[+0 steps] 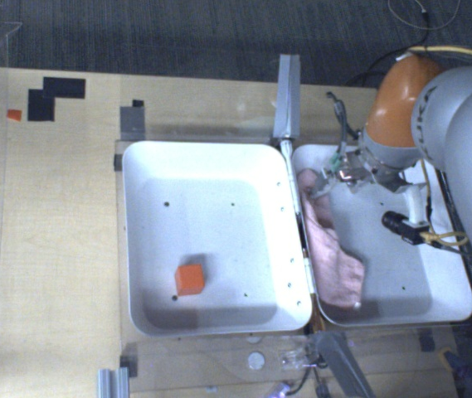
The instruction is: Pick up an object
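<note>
A small orange block (190, 279) lies in the left white bin (144, 222), near its front left. A pink cloth (333, 255) is draped along the left wall of the right white bin (435, 293), running from the back corner down to the front. My gripper (332, 175) is low over the back left corner of the right bin, right at the top end of the cloth. The grey arm with its orange band (401, 98) reaches in from the right behind it.
A grey metal divider post (286, 98) stands at the back between the two bins. A black cable fitting (403, 225) hangs off the arm over the right bin. Black markers (53, 96) and a small orange tag (13, 115) sit on the bench at far left.
</note>
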`<state>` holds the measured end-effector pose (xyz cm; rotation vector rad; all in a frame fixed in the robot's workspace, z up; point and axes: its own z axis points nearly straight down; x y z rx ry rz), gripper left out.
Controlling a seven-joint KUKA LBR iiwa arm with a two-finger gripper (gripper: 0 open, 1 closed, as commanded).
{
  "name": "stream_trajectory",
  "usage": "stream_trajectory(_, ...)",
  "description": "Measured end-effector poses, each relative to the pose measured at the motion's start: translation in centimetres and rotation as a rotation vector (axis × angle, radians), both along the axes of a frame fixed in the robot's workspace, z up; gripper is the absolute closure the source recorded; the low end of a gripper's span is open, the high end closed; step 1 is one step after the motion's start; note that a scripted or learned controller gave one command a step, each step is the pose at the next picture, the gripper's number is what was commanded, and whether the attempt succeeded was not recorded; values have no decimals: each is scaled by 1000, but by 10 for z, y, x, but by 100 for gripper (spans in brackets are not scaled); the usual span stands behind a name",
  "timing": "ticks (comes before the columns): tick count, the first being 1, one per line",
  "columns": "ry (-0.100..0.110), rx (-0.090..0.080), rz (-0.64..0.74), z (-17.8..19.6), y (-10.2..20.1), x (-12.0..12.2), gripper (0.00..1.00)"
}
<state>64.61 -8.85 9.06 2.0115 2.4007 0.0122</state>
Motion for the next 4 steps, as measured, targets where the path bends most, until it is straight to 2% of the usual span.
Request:
stream_trajectory(1,1,-1,23,97,11,25,0)
stream_trajectory(2,0,-3,176,153,18,-1,0)
stream_trajectory(3,3,-2,158,7,-2,11,0)
stream_trajectory(4,-4,-4,238,1,1,-42,0)
